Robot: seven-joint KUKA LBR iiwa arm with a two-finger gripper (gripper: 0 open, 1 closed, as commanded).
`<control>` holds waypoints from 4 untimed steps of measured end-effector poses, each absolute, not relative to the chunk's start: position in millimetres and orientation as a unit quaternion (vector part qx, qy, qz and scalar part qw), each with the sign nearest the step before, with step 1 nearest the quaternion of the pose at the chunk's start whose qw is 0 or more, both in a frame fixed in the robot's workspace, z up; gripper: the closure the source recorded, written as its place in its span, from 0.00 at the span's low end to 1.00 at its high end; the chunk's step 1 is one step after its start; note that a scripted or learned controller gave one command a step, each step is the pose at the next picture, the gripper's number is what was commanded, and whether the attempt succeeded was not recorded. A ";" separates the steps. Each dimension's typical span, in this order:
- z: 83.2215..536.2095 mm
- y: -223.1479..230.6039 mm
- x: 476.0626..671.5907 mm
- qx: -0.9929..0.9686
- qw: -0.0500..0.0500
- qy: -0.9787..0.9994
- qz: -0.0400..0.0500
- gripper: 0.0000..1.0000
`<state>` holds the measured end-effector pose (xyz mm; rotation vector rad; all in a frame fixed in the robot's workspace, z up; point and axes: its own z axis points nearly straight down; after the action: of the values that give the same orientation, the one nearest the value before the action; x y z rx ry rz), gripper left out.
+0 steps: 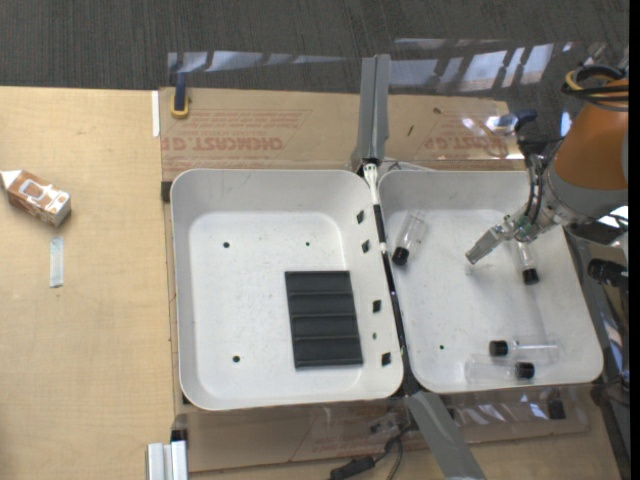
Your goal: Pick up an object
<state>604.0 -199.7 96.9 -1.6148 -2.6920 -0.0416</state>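
Observation:
My gripper (506, 240) hangs low over the upper middle of the right bin (560, 373), below the orange band of the arm (592, 153). A small clear vial with a black cap (528, 268) lies just beside and below it; whether it touches the gripper is unclear. Another clear vial with a black cap (406, 240) lies at the bin's upper left. Two more vials (518, 349) (498, 372) lie near the bin's front wall. A black ribbed block (322, 318) lies flat in the left bin (190, 298).
A metal divider (374, 118) runs between the two bins at the back. A small orange and white box (38, 198) and a pale strip (56, 264) lie on the wooden bench at the far left, outside the bins.

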 end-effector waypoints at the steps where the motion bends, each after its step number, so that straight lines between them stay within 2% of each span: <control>1: 171.5 -222.2 579.0 -0.361 -0.002 -0.932 0.000 0.00; 2: 94.6 -171.6 584.4 -0.333 0.000 -0.943 0.000 0.00; 3: 204.6 -212.6 544.6 -0.207 -0.002 -0.978 0.000 0.00; 4: 279.1 -222.2 479.1 -0.123 -0.002 -0.992 0.000 0.00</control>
<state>479.1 -222.2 279.1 -0.3856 -3.1221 -0.0001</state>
